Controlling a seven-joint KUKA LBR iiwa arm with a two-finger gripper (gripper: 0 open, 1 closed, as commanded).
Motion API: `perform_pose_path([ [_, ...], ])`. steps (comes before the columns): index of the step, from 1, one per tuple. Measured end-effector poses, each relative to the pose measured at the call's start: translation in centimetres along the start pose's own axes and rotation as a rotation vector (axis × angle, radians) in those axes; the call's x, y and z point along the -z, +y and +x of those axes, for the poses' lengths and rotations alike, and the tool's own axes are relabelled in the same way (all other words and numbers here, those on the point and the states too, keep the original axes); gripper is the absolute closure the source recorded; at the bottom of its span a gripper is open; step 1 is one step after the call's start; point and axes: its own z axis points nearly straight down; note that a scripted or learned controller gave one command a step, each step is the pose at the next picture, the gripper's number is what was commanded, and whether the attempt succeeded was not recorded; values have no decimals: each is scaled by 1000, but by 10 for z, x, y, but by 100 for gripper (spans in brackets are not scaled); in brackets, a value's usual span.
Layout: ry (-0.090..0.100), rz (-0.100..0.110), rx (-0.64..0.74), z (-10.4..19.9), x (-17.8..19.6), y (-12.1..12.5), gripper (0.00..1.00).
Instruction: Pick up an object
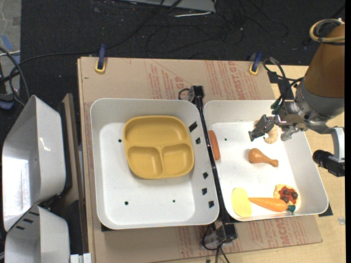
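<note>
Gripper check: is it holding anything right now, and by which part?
Cannot be told. The gripper sits over a small pale object in the right bin, but no grasp is visible.

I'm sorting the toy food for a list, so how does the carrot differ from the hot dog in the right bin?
The carrot is bright orange and tapers to a point; the hot dog is redder with rounded ends. The carrot lies crosswise near the front wall of the right bin, partly over a yellow disc; the hot dog lies lengthwise along the left wall, alone. Both are slim, lying flat, apart from the tool.
</note>
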Motion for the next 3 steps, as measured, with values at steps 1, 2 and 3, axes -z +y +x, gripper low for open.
perform_pose_path([
  [1,0,3,-2,7,-46,-3,0],
  [2,1,5,-4,-1,-105,-4,0],
  [3,1,4,-2,4,-156,4,0],
])
